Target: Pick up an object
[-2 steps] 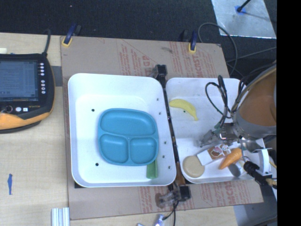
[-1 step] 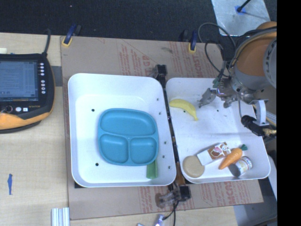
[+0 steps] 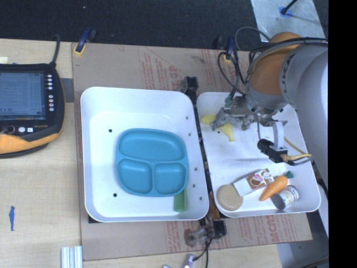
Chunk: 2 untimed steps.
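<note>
My wrist hides part of the yellow banana (image 3: 224, 128). My hand (image 3: 227, 118) sits over it; finger spread: cannot tell.

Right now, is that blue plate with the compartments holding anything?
Empty. The blue plate lies flat in the left bin, and all three of its compartments show bare blue.

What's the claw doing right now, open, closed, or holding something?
Claw: low in the right bin at the yellow banana; whether it is open, closed or gripping cannot be told.
</note>
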Motion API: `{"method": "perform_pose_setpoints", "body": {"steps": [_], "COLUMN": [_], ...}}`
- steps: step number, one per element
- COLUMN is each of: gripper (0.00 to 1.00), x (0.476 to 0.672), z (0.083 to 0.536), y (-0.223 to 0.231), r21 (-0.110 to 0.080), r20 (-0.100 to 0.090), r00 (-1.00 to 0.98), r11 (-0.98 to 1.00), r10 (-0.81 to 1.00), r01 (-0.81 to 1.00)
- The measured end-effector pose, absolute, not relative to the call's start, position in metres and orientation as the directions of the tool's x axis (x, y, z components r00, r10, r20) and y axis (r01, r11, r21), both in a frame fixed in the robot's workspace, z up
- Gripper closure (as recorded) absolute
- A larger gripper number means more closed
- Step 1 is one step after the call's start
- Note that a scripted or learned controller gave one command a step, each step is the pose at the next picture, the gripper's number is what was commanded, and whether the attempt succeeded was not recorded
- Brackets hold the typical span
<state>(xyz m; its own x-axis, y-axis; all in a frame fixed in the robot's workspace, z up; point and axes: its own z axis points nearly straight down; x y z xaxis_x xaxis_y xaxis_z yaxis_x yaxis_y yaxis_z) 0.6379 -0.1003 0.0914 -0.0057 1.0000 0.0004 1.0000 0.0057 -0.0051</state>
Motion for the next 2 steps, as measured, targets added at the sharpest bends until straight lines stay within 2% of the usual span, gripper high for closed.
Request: {"method": "perform_pose_setpoints", "body": {"steps": [1, 2], "gripper": [1.00, 1.00], "x": [0.638, 0.586], "z": [0.102, 0.245], "y": [-0.101, -0.048], "r21": [-0.008, -0.001], "r20": [0.000, 0.000], "r00": [-0.009, -0.005], "r11": [0.009, 0.005], "r10": [1.000, 1.000], "r01": [1.000, 1.000]}}
